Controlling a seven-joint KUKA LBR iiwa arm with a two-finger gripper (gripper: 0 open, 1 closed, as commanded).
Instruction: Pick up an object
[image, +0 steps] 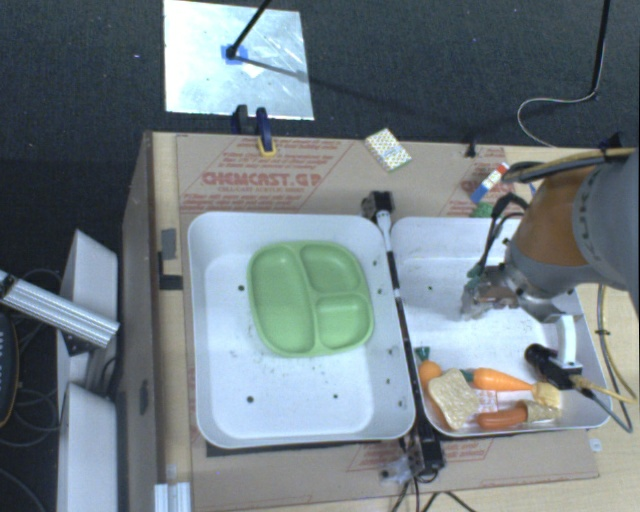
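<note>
1. The toy food lay heaped in the right bin's (440, 262) near corner: a carrot (500, 380), a bread slice (453, 397), a sausage (501, 418).
2. The claw (487, 298) hung low above that bin's bare middle, apart from the food; whether it was clenched or released I cannot tell.
3. A green divided plate (310, 298) sat in the left bin (225, 400).

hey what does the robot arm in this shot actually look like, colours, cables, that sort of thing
The grey rounded robot arm enters from the right, its thick smooth casing giving way to a broad orange band above the wrist. Below that sits a darker grey metal wrist section ending in the small, blurry metallic end effector. A thin black cable loops along the wrist side.
</note>
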